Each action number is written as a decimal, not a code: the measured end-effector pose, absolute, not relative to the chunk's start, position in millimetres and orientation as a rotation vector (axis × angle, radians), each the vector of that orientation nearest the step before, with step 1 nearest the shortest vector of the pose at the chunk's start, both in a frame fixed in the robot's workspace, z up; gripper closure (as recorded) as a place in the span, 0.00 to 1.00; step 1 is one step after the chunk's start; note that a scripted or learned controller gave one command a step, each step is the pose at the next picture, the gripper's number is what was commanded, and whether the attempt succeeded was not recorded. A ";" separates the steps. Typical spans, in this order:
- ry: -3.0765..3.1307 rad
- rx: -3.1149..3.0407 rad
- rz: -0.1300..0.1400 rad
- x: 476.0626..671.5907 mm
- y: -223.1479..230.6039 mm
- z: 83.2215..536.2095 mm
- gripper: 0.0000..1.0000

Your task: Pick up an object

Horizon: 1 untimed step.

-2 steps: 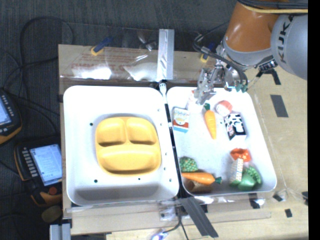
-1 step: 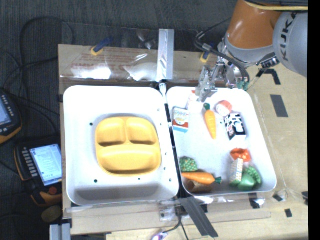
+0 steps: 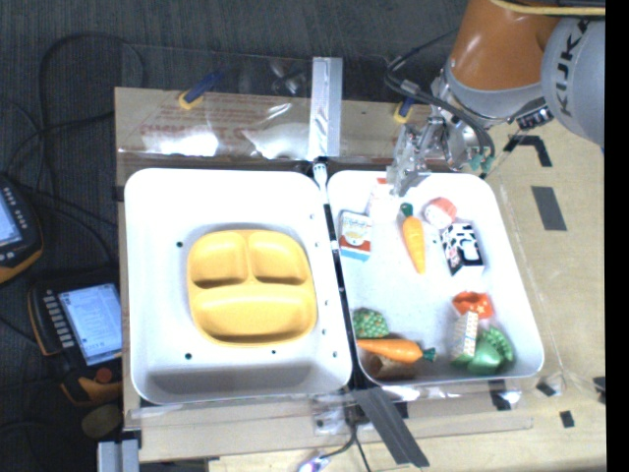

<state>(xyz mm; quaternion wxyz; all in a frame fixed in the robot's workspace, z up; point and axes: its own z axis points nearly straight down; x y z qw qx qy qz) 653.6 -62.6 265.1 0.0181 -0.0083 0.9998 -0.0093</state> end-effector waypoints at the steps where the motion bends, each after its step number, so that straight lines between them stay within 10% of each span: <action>1: 3.101 -0.025 -0.031 654.7 -62.8 275.2 1.00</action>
